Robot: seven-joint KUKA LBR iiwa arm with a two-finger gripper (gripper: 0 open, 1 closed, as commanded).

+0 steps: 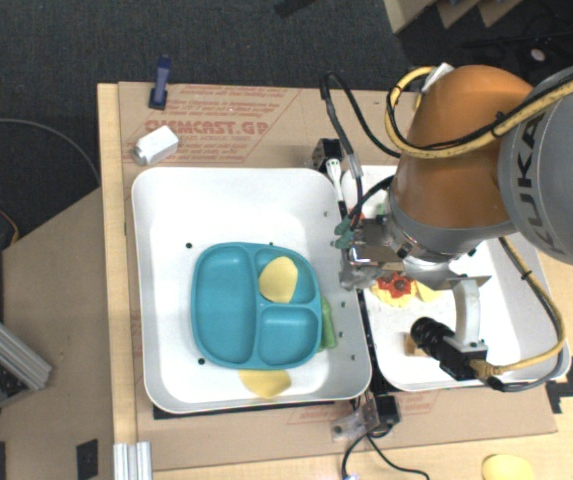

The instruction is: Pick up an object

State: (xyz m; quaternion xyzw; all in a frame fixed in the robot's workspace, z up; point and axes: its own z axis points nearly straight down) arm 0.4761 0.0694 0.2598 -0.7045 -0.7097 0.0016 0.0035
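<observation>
Red-and-yellow object [398, 289] flat in right bin [526, 313]

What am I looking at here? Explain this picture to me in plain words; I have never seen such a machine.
The one camera sits above a bench and looks down at a slant. The big grey and orange shape on the right is a robot arm; a program moves it, and its job is to pick up an object. It hangs over the right bin, and its own body covers its gripper, so I cannot tell whether anything is held.

Two shallow white bins stand side by side. In the left bin lies a teal divided tray with a yellow piece in its upper right compartment. Another yellow piece lies beside the tray's near edge, partly under it. Under the arm, in the right bin, a small red and yellow thing peeks out; what it is I cannot say.
</observation>
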